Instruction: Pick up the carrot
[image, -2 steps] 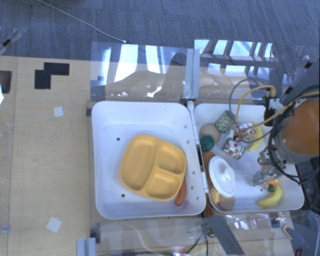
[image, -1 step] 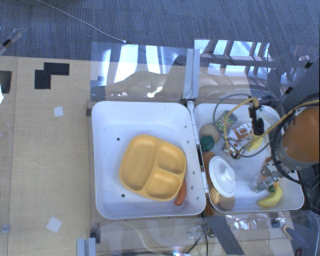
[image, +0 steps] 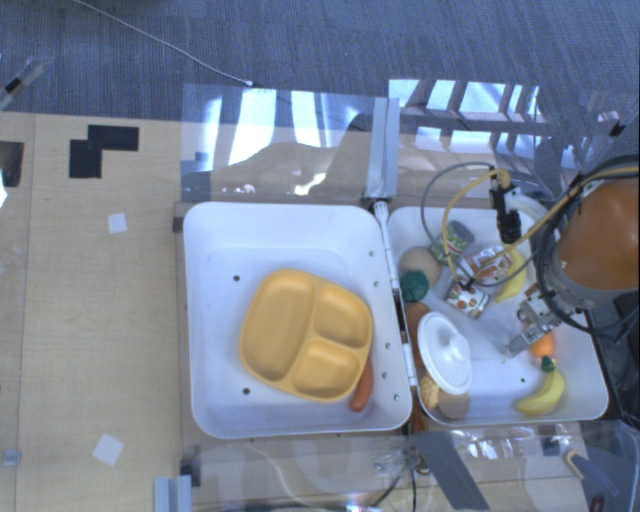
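A small orange piece that looks like the carrot (image: 543, 346) lies in the right bin (image: 590, 405), just above a yellow banana (image: 540, 393). My gripper (image: 525, 332) hangs low over the bin, directly left of that orange piece and touching or nearly touching it. The arm's orange band (image: 598, 245) is above it at the right edge. Part of the orange piece is hidden by the gripper, and I cannot tell whether it is gripped.
The right bin also holds a white bowl (image: 445, 350), a green ball (image: 415, 287), a beige egg shape (image: 420, 264), a can (image: 458, 238) and printed packets (image: 478, 275). The left bin (image: 215, 300) holds a yellow divided plate (image: 305, 333) and an orange-red stick (image: 361, 388).
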